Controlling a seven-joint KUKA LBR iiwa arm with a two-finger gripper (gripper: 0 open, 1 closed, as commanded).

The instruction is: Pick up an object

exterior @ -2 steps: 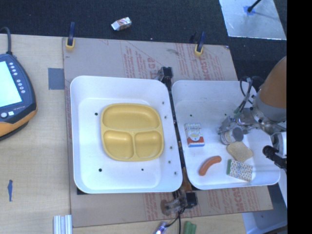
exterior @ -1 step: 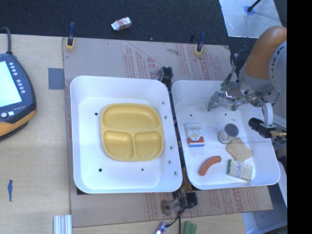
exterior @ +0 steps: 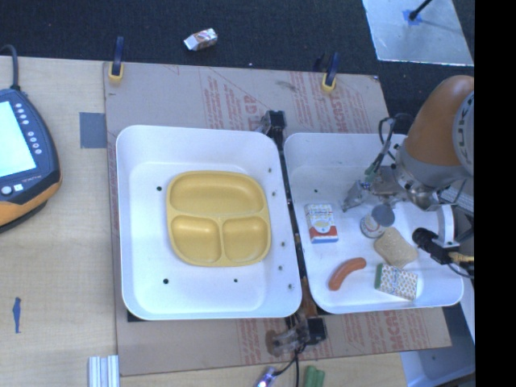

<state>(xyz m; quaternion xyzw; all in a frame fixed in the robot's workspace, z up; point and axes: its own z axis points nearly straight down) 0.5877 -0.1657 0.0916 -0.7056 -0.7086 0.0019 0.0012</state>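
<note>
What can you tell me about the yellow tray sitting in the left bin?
The yellow tray is a rounded-corner divided plate, apparently matte plastic, pale mustard in colour. It has three compartments: one long section across the far side and two smaller ones side by side on the near side, none holding anything. It lies flat and right side up near the middle of the left bin, resting on the bin's white floor, apart from its walls. Nothing else touches it.

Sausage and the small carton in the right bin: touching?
Apart. The camera view shows bare white bin floor between the sausage and the small carton, which lies above and left of it.
</note>
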